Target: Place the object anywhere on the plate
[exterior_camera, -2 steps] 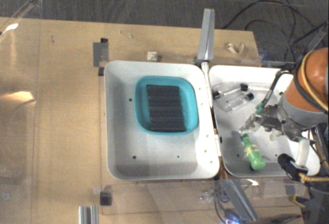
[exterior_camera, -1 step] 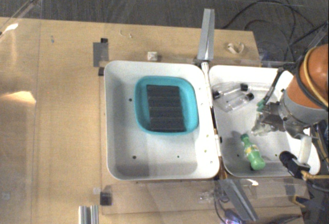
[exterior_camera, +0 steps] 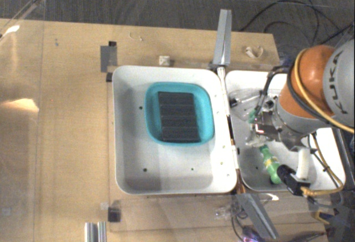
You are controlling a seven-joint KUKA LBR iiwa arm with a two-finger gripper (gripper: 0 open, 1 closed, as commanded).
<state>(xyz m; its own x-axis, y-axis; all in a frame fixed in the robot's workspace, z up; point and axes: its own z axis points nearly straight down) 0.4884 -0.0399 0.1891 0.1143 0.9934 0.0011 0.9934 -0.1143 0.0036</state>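
Table [exterior_camera: 66, 141]: light wood surface, carrying two shallow white bins side by side.
Left bin [exterior_camera: 127, 169]: holds a teal plate [exterior_camera: 206, 113] set toward the bin's far half; the plate is square with rounded corners.
On the plate: a dark ribbed rectangular pad [exterior_camera: 177, 117], lying flat and covering most of its middle.
Right bin [exterior_camera: 249, 177]: holds the arm's working end and a green object [exterior_camera: 270, 164].
Object: slim, green, lying on the bin floor near the near edge, lengthwise pointing roughly away from the camera; well apart from the plate, with the bin walls between them.
Arm [exterior_camera: 316, 82]: grey with an orange band, reaching in from the right, over the right bin.
Gripper [exterior_camera: 260, 130]: just above the object's far end; cannot tell its state, or whether it touches the object.
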